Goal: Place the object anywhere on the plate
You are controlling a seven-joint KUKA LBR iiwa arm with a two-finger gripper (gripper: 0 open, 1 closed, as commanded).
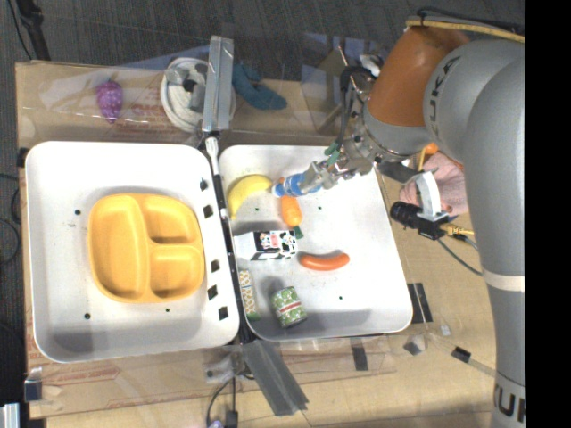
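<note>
1. The yellow divided plate [147,245] lies in the middle of the left bin [53,172], its three compartments bare, so it looks ready to receive whatever is brought across.
2. In the right bin [375,257] sit a yellow lemon-like fruit [249,190], a small carrot [291,209], a black-and-white carton [275,242], a toy hot dog [323,259] and a green can [288,306], loosely scattered and mostly apart.
3. The gripper [314,180] reaches low over the bin's upper part, just beside the carrot and the fruit; something blue shows at its tip, but I cannot tell what it is or whether it is clasped.
4. The bins rest on a pale wooden bench [428,266]; behind them lie a purple toy [110,97], a white coil [186,92] and a teal cloth [254,89].
</note>
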